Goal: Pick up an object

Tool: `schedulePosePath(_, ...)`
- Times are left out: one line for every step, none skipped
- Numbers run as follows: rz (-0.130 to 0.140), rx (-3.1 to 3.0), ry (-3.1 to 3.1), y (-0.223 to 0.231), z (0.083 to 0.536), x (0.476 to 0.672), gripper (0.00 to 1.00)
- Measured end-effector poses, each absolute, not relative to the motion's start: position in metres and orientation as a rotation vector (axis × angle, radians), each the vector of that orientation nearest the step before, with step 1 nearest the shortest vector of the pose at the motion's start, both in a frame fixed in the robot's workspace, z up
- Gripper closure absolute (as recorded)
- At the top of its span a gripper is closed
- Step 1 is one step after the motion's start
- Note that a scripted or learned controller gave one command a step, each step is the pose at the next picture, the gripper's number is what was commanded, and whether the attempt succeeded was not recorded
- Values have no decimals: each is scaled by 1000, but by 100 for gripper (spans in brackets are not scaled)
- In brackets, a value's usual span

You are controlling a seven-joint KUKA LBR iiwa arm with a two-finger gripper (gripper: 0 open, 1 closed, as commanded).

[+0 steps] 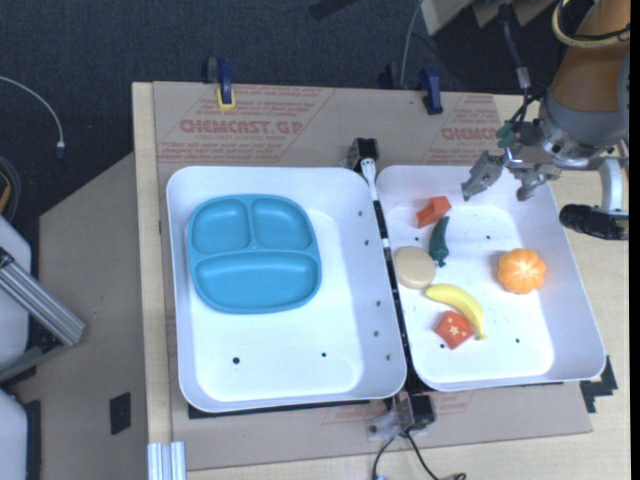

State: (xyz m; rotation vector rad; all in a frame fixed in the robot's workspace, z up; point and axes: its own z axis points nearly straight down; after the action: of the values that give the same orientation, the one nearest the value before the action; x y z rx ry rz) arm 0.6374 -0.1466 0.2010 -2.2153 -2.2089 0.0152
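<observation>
Orange mandarin (521,271), one, lies below the gripper (505,178), which seems spread open and holds nothing. Left-below: two red pieces (433,210) (453,330), one banana (458,306). Bin edge (580,298) near.

Blue divided plate (255,253) in left bin (200,368); blue clamps (224,80) on board edge.

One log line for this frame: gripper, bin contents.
gripper: open, above right bin far edge, holds nothing | right bin: orange, banana | left bin: blue plate
</observation>
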Motion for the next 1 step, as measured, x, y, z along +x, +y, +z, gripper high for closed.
schedulePosePath(1, -2221, -2221, -146, 211, 640, 0)
